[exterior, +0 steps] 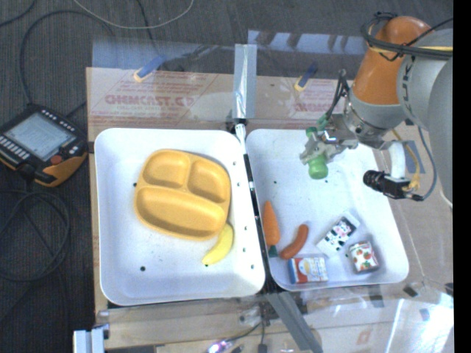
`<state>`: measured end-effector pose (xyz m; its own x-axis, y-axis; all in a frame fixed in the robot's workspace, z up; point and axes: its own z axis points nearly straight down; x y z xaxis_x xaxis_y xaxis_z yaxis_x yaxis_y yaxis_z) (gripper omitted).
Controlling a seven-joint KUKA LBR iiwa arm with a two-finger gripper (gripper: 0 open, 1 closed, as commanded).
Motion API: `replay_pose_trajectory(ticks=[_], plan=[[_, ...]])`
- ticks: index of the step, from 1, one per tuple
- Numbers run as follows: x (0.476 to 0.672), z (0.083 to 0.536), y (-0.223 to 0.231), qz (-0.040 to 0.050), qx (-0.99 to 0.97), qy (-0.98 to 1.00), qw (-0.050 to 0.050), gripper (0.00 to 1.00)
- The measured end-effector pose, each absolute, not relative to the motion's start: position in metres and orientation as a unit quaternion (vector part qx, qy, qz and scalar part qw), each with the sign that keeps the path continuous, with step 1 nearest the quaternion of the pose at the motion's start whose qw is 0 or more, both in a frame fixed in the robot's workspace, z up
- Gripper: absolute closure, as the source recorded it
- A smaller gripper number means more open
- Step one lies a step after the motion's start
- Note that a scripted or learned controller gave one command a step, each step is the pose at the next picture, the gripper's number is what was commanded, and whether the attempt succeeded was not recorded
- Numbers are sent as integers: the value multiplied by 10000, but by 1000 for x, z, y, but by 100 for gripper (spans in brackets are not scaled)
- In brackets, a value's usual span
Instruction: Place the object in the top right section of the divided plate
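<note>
**Green piece at the end effector, plate waiting in the other bin**

Your end effector (318, 155) hangs over the right bin (291, 149), with a small green object (318, 170) right at its tip. Whether the fingers are clamped on it or merely resting above it, you cannot tell from this slanted look down.

The yellow divided plate (182, 193) sits in the left bin (118, 271), a banana (219, 246) touching its lower right edge.

Confirm the object comes up before you travel (many tries slip here). Lift clear of the wall between the bins, cross left, and aim for the top right section (208, 179). Lower it there before releasing, so it doesn't roll into the neighbouring pocket.
</note>
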<state>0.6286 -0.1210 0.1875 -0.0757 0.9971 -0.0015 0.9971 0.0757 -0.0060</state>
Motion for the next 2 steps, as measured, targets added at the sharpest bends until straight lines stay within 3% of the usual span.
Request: replay_pose_trajectory(ticks=[1,2], plan=[[609,181,-21,22,-6777,-7354,30,100],[625,180,61,29,-7155,-6986,28,100]])
